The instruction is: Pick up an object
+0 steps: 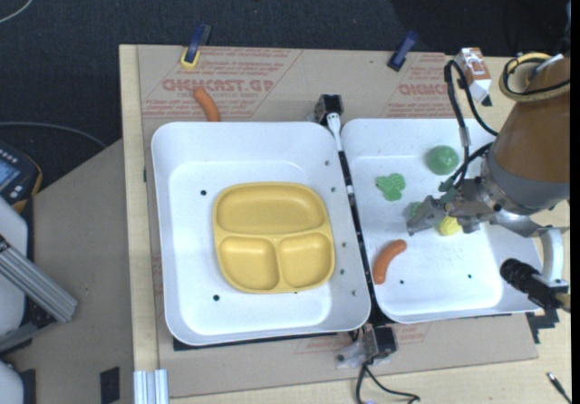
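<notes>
The right bin [453, 284] holds several small items. A round green piece [443, 158] lies toward its back, and a leafy green piece [391, 186] sits left of it. An orange sausage [389, 260] lies near the bin's left wall. A small yellow piece [449, 227] sits in the middle. My gripper [433, 215] reaches in from the right and hangs low over the bin's middle. Its grey tip is right beside the yellow piece, just above and to its left. The arm's body hides the bin's right side.
The left bin [181, 212] holds a yellow divided plate [272, 236]. Another orange sausage [207, 104] lies on the cardboard behind the left bin. Blue clamps [194, 46] grip the bench's back edge. Black cables [458, 112] hang over the right bin's back.
</notes>
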Robot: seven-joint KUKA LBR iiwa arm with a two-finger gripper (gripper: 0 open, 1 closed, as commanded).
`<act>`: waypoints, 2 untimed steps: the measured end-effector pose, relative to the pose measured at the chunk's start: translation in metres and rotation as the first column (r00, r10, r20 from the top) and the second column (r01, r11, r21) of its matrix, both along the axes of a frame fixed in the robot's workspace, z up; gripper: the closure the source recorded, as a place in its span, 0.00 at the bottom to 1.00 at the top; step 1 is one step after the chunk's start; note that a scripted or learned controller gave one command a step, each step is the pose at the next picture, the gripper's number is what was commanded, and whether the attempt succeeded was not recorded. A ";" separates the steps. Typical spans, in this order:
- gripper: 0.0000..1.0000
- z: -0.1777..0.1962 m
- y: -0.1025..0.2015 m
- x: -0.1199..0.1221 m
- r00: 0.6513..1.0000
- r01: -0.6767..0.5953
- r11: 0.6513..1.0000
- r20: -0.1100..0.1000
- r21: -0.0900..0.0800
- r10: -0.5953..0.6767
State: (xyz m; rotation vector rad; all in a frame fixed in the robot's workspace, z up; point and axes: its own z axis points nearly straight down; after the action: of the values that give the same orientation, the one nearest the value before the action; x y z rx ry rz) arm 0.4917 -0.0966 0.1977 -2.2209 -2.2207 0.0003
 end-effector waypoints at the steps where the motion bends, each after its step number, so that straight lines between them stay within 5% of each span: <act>1: 0.00 -0.064 0.003 -0.002 1.000 0.001 1.000 -0.008 0.002 -0.001; 2: 0.00 -0.111 0.005 0.002 1.000 0.000 1.000 0.006 0.007 0.000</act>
State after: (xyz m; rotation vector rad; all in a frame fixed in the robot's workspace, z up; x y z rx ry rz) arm 0.4934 -0.0911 0.0870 -2.2201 -2.2201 -0.0136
